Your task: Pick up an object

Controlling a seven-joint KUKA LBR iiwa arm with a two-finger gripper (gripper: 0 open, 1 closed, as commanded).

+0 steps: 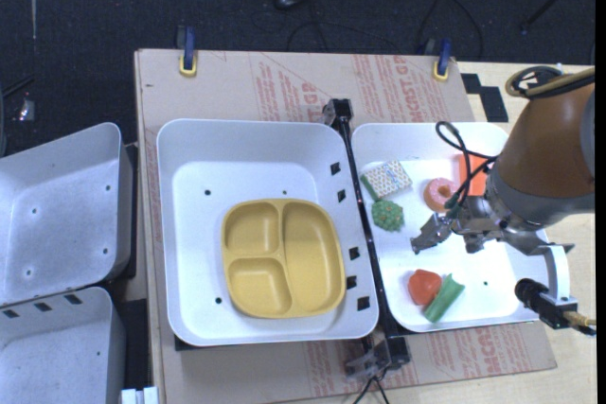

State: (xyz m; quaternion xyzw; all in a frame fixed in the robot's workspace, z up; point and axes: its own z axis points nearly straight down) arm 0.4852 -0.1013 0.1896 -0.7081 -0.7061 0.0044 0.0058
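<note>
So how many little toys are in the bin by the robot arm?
5 in the right bin: a patterned block, a green bumpy toy, a pink ring, a red piece and a green stick touching it. The arm may hide more.

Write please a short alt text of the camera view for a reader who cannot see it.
A robot arm's gripper hovers over the right bin, among a broccoli piece, a checkered packet, a pink ring, a red item and a green one. The left bin holds a yellow divided tray.
</note>
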